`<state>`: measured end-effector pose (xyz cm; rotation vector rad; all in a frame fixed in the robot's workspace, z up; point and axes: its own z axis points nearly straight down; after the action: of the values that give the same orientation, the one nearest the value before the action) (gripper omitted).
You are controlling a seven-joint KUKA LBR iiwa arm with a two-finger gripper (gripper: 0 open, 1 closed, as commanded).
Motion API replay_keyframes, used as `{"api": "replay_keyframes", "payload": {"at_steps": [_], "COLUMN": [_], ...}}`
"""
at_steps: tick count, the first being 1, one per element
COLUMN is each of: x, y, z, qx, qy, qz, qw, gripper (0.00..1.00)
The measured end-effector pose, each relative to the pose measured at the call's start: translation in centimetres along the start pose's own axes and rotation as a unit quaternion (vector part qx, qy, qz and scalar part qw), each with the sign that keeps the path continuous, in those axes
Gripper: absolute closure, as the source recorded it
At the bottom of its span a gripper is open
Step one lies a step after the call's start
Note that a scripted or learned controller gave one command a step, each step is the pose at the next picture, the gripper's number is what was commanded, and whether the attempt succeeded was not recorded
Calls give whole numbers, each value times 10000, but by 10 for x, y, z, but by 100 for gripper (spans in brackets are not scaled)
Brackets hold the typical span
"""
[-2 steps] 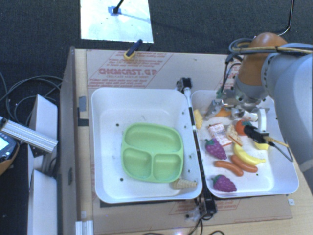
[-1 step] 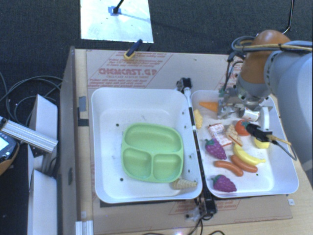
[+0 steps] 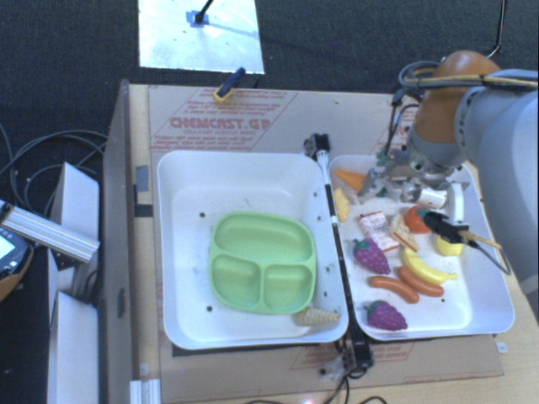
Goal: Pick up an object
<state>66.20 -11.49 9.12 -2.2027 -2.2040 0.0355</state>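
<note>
We are looking down at a slant on a worktop covered by a brown sheet with red lettering, carrying two shallow white plastic bins side by side. The left bin is holding a smooth light-green plate with three compartments, and a small ridged cream cone is lying just beside the plate's near edge.

The right bin is holding a scatter of glossy toy food: an orange wedge near the far left corner, a pale yellow piece against the left wall, a red-and-white block, two bumpy purple grape bunches, two smooth orange-red sausages lying side by side, a curved yellow banana touching them, and a round red-orange tomato.

The grey arm with its orange band is reaching in from the right, and the jaws are hanging low over the far end of the right bin, close to the orange wedge; we cannot tell whether they are apart or together, and nothing is visibly sitting between them.

Beyond the worktop the floor is dark and textured, with a shiny metal sheet lying on it. Cables and pale boxes are sitting at the left.
</note>
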Motion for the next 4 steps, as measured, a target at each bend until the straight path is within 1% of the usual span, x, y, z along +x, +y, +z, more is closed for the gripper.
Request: {"api": "replay_keyframes", "payload": {"at_steps": [1,2,3,4], "x": [-3,-42,-54,-54], "y": [5,-23,-55,-53], "z": [-82,-57,9,-4], "qx": [-198,-178,-174,-205], "qy": [-15,-18,-11,-18], "qz": [-6,-3,0,-6], "qw": [9998,9998,9998,9998], "gripper": [0,0,0,100]}}
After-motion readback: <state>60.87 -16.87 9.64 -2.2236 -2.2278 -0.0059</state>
